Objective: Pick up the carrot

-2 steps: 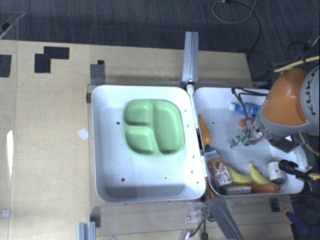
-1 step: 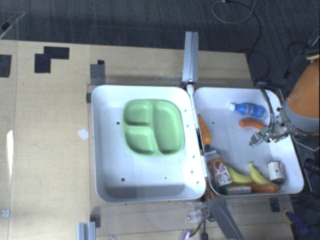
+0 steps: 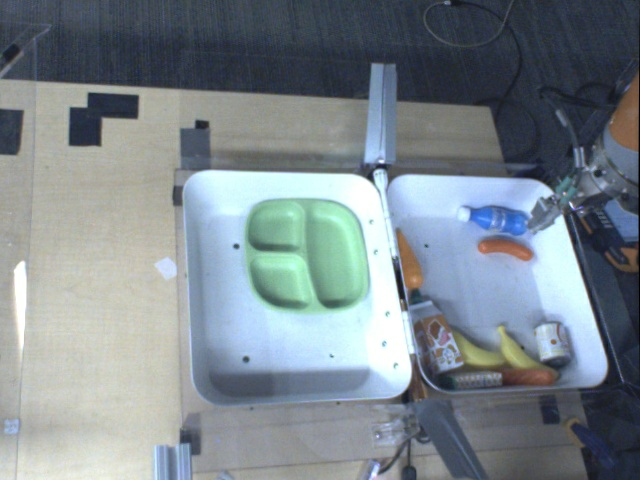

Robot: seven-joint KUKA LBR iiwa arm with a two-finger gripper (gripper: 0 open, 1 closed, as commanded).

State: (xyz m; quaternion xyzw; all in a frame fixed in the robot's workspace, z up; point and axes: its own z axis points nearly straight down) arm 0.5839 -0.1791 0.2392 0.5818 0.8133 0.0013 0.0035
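The carrot [image 3: 408, 260] is a slim orange piece lying lengthwise against the left wall of the right bin [image 3: 585, 298], its darker end pointing to the front. My gripper [image 3: 552, 208] hangs at the bin's back right corner, just right of a blue bottle [image 3: 497, 218]. It is far from the carrot, with most of the bin's width between them. Nothing shows in the gripper.
An orange-red sausage [image 3: 505, 249] lies in front of the bottle. Along the front wall sit a carton [image 3: 436, 340], two bananas [image 3: 495, 350], a red-orange item [image 3: 527, 375] and a small can [image 3: 552, 342]. The left bin [image 3: 205, 298] holds a green divided plate [image 3: 306, 253].
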